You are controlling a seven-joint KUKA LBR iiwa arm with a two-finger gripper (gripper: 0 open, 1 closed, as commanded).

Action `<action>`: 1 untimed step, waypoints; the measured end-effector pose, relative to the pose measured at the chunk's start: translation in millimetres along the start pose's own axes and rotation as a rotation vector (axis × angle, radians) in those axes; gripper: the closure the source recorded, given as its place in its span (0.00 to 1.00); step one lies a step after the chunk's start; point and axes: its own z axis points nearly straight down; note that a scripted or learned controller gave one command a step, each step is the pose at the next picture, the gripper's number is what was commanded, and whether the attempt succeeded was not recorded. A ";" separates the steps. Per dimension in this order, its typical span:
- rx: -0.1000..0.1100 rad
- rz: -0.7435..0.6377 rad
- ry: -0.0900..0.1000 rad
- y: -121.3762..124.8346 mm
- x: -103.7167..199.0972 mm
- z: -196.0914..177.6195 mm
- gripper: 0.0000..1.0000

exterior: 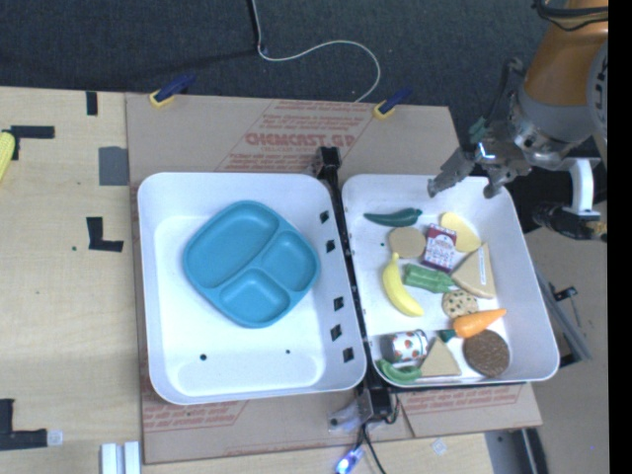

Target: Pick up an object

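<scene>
Your end effector hangs over the right bin's far rim, fingers spread apart and holding nothing, above the green pepper.

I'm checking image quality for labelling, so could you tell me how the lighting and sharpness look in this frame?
Camera view: even, soft light; the blue tray casts only a faint shadow in the left bin; the banana and carrot read crisply; the hand over the right bin's far rim looks slightly soft.

Fixed overhead camera, slanted down on both bins.
</scene>
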 end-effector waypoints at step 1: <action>0.003 -0.005 0.002 -39.5 81.9 -7.6 0.00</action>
